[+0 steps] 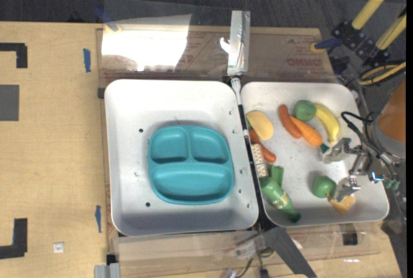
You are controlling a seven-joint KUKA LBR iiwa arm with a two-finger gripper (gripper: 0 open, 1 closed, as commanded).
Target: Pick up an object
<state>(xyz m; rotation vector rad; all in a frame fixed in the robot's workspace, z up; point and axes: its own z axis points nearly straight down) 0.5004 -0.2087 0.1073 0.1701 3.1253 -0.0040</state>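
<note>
Though small, round green fruit.

Right white bin, toy food scattered on its floor.

- Yellow plastic banana: curved, lying near the far right corner, just beside a round green fruit on its left.
- Two orange carrot-like pieces: one reddish, one brighter orange, lying slantwise and touching, just below the green fruit.
- Pale yellow lemon-shaped piece near the left wall, over a small red-orange piece.
- Pale corn cob, lengthwise along the left wall.
- Green leafy vegetable pieces, near front left corner.
- Small round green piece beside an orange-yellow chunk, possibly cheese; too small to tell.
</note>
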